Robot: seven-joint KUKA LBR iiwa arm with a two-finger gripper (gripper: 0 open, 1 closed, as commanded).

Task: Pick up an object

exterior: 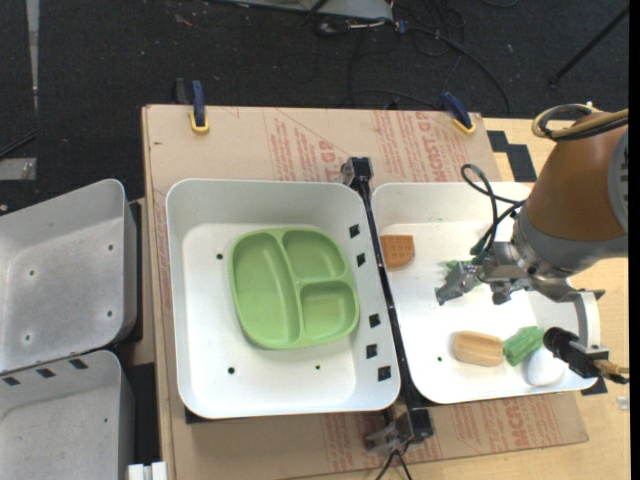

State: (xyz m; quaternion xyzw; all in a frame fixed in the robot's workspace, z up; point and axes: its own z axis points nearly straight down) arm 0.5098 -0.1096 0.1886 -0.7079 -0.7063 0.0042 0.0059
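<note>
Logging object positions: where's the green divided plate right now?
The green divided plate lies flat in the middle of the left bin, across the divider from the orange block in the right bin.

We are looking at two white bins, the left bin (200, 298) and the right bin (430, 368), both seeming to be smooth plastic with a soft sheen. The green tray (294, 286) is showing as glossy moulded plastic, catching light along its dividers. The board (300, 138) under the bins is looking like matt brown cardboard with red print. The arm (585, 193) is gleaming with a smooth orange-brown shell over a grey band. The gripper (456, 284) is appearing as dull grey metal. The tan block (477, 348) is reading as matt, maybe wood. The orange piece (398, 250) is looking matt and slightly rough.
</note>
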